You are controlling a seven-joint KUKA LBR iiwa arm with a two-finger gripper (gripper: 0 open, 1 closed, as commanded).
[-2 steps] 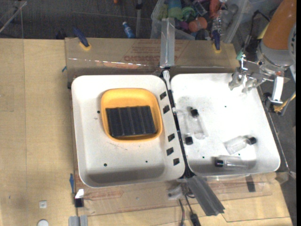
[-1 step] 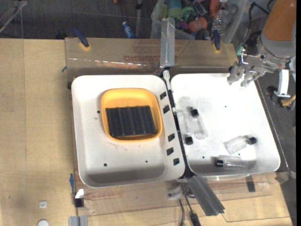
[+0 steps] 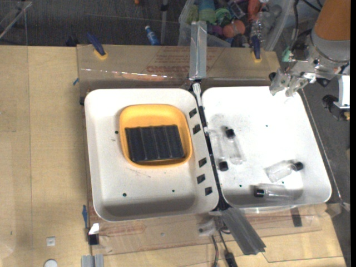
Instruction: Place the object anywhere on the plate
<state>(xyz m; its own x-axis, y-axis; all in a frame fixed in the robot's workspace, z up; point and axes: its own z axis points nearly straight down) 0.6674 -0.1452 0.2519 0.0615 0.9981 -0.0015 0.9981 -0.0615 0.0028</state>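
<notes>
Yellow plate (image 3: 155, 115) in left bin (image 3: 100, 149); clear bottles (image 3: 282, 170) in right bin (image 3: 278, 115); claw (image 3: 287, 82) at two o'clock, grip state unclear.

The plate (image 3: 155, 135) in the left bin (image 3: 100, 166) is covered at its middle by a dark ribbed block (image 3: 154, 143); its yellow rim is left bare. Clear bottles (image 3: 282, 170) are scattered across the right bin (image 3: 261, 110), whose upper half is open.
</notes>
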